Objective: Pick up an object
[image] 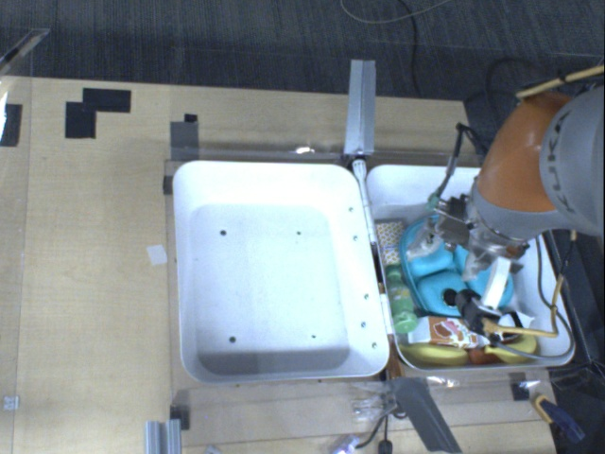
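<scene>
I'm watching on the cam. The arm [529, 168] reaches in from the right and hangs over the right bin [402, 183]. The gripper [444, 235] is low in that bin, right at the top of a blue plastic thing [437, 287]. I can't tell if the gripper is open or shut, bc the wrist blocks my look at it. I also can't tell if it has hold of anything.

The right bin is full of stuff, all packed close. The blue plastic thing sits in the middle. A green bottle-like thing [401, 303] lies just beside it on the left, by the bin wall. A printed packet [452, 330] is near the front, and a yellow banana [444, 354] lies along the front edge, touching the packet. The left bin [265, 253] shows its bare white floor.

My guess: we're at the grab step, and nothing looks lifted yet. The blue thing is prob the one to pick, since it's the closest.

Next move, I think: close on the blue thing, then go straight up, slow. It looks smooth and round, so it may slip. The things beside it may get bumped too.
</scene>
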### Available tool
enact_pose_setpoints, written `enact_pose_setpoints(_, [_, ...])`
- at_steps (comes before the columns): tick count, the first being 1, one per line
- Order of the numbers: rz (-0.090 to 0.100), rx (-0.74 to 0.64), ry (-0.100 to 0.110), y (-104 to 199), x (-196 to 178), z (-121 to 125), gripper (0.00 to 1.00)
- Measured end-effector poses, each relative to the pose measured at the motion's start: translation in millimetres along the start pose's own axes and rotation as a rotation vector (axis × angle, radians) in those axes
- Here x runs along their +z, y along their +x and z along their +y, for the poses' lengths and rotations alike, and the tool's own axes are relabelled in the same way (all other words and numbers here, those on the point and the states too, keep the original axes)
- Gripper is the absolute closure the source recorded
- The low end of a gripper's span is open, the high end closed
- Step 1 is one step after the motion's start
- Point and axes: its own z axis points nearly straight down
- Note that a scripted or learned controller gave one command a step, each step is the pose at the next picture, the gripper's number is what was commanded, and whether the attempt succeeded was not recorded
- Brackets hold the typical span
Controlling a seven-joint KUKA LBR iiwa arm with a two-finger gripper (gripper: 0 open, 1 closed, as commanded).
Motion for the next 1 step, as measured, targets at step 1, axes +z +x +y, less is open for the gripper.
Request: enact_pose_setpoints(1, [0.0,-0.338,-0.004,13.3,-1.4,51.4,0.0])
